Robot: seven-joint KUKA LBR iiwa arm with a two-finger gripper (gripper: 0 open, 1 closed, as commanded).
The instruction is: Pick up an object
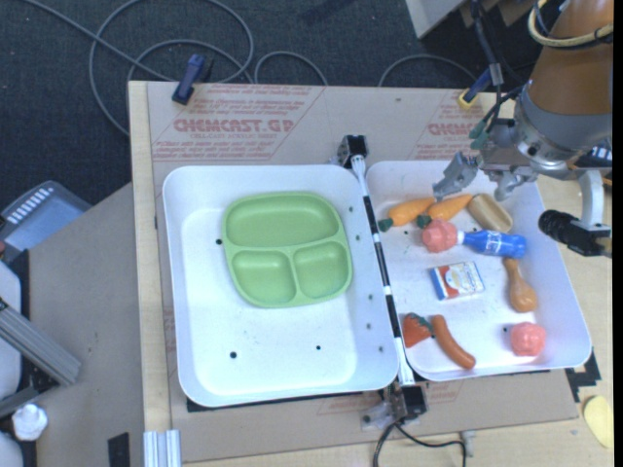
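The gripper (pixel 486 173), fingers spread wide and holding nothing, hovers over the right bin's (pixel 574 300) far edge above the carrot (pixel 428 208) and bread roll (pixel 489 212), poised to descend and close on one.

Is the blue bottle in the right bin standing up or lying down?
Lying down. The blue bottle rests on its side on the floor of the right bin, its long axis running left-right, between the pink toy and the bin's right wall.
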